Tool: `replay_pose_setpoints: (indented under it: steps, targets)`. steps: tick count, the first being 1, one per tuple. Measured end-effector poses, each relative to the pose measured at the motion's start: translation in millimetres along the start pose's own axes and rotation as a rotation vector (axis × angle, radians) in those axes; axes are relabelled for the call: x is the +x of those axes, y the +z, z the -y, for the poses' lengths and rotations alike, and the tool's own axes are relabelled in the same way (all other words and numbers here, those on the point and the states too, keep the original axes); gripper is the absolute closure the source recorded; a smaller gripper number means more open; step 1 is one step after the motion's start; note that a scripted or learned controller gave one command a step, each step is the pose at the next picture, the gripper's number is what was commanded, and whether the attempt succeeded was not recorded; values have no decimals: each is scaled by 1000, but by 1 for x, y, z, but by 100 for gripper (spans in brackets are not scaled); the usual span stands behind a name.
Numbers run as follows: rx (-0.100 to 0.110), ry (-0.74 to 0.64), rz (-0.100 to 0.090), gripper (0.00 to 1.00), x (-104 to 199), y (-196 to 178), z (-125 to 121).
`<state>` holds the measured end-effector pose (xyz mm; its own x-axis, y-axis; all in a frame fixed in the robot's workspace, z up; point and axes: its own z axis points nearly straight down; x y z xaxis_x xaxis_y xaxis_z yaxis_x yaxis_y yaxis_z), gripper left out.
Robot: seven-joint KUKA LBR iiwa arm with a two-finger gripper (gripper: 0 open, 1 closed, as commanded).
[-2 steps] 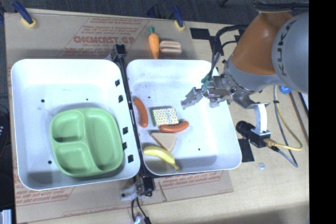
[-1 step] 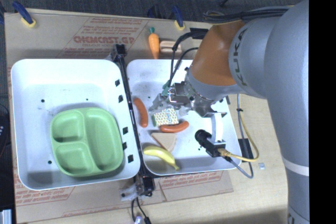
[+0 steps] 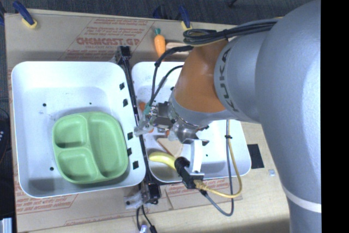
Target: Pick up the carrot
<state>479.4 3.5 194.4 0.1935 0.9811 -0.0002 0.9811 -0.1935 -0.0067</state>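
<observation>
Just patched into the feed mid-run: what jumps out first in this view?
The grey arm with its orange band dominates, reaching over the right bin. A green divided plate sits in the left bin. An orange carrot lies on the bench behind the right bin, outside it.

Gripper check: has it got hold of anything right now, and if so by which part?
Cannot be told. The gripper is low in the right bin, its tips hidden by the wrist. A carrot lies outside the bins.

the bench board (image 3: 103, 35) bears red print, seemingly "chemcast gp", and the arm (image 3: 283, 79) shows "kuka".
</observation>
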Motion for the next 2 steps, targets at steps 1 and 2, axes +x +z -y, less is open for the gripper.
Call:
replay_pose_setpoints:
  steps: [1,2]
  targets:
    - [-6,-86,1,0,-21,-177,0]
    - [0,67,1,0,61,-25,17]
